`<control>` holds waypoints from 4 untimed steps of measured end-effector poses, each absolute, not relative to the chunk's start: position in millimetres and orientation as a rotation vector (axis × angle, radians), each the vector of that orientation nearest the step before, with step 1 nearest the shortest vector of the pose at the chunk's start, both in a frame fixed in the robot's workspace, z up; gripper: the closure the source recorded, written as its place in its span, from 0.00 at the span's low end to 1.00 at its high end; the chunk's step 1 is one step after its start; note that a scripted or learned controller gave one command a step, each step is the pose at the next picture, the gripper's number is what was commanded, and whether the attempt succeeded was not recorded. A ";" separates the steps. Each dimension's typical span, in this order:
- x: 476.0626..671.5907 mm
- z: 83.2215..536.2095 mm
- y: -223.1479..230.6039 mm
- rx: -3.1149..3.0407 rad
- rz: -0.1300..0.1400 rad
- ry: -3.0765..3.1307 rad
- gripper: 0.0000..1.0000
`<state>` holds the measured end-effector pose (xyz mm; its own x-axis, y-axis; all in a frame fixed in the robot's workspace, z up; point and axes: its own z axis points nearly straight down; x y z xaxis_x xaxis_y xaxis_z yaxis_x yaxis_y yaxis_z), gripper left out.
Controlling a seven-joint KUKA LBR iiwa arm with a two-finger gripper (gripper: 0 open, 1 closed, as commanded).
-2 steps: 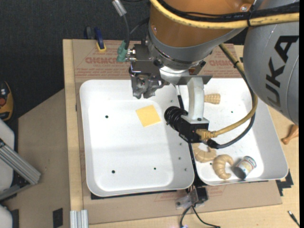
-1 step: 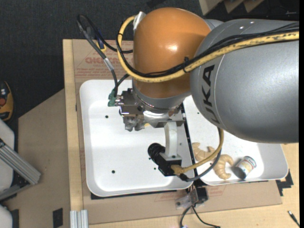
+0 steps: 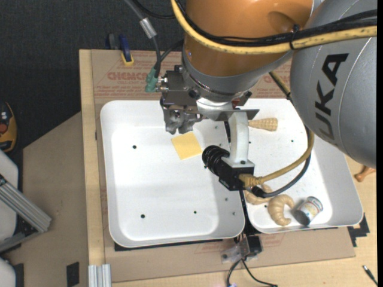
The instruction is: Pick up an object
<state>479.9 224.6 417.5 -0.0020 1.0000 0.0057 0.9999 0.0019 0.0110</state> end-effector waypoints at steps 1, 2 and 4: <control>479.3 421.8 225.5 2.217 0.004 2.224 1.00; 479.5 432.0 226.3 2.214 0.006 2.225 1.00; 480.1 479.8 224.4 2.215 0.031 2.219 1.00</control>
